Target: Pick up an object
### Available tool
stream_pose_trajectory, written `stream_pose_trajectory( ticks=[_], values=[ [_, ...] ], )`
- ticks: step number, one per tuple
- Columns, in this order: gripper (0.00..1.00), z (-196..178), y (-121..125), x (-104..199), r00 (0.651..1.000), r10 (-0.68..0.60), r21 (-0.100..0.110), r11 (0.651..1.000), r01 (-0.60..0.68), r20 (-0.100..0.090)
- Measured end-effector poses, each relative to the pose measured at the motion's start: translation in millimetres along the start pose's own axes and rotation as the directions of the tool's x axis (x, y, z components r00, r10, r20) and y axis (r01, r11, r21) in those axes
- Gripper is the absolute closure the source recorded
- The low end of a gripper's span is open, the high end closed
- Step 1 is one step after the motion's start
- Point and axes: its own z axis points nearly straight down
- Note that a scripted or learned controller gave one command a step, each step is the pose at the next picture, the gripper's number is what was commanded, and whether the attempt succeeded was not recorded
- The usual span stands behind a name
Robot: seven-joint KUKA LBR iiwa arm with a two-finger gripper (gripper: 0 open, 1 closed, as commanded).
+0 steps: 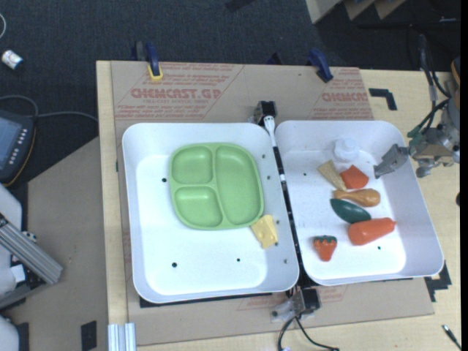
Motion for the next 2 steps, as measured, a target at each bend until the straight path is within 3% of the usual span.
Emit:
stream_pose_trajectory(
  ticks=[2],
  values=[
    [0.0,98.4,-2.1,-10.7,1.0,0.001,0.007,1.0,-0.001,-0.002]
  ],
)
